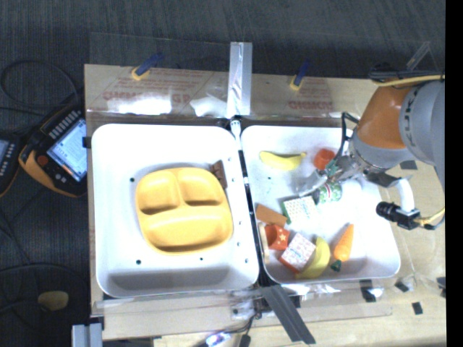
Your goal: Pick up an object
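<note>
The gripper [329, 181] hangs low over the right bin [376, 248], in the right middle of the frame, at the end of the grey arm [412, 125] that comes in from the upper right. Whether it is released or clenched cannot be told; a small green, white and red thing [331, 191] shows right at its tip, but nothing makes clear that it is being gripped.

Several candidates lie around it. The nearest seems to be that small thing at the tip, with a white dotted block [299, 209] just to its lower left. A banana [282, 160] lies to the upper left of the gripper, long axis running roughly left to right across the frame. An orange-red piece [324, 156] sits just above the gripper. Farther down the frame, near the bin's bottom edge, a carrot [343, 241] stands tilted, its long axis nearly top to bottom, and a cluster of a white-and-red cube [298, 251], a yellow fruit [318, 259] and a red piece [275, 235] sits to the lower left.

The left bin [116, 194] holds a yellow divided tray [184, 208], well apart from the gripper.

My guess is that the pick turns on what lies directly under the tip, needing little sideways travel.
</note>
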Robot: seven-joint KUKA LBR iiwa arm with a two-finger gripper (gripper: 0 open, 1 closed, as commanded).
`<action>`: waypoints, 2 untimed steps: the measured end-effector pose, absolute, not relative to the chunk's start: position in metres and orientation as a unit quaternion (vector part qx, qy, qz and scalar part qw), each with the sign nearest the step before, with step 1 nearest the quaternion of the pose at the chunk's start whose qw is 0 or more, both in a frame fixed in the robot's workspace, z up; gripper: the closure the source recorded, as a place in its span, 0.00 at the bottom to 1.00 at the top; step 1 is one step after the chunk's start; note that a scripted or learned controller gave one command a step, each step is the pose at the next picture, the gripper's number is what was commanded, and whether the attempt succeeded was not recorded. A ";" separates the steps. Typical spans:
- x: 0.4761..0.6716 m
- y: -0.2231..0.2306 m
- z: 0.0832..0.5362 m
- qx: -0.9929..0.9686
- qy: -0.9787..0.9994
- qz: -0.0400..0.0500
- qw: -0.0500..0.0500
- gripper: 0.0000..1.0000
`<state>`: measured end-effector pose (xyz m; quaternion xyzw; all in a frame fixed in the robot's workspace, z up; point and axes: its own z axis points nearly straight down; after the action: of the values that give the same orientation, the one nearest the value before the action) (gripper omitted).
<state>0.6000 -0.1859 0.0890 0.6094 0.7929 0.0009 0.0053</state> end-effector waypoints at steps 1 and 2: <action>0.627 -0.178 0.089 0.530 0.848 -0.002 0.003 0.00; 0.573 -0.186 0.089 0.560 0.828 0.000 0.005 0.00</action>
<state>0.5735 -0.1859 0.0894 0.5602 0.8283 0.0005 0.0053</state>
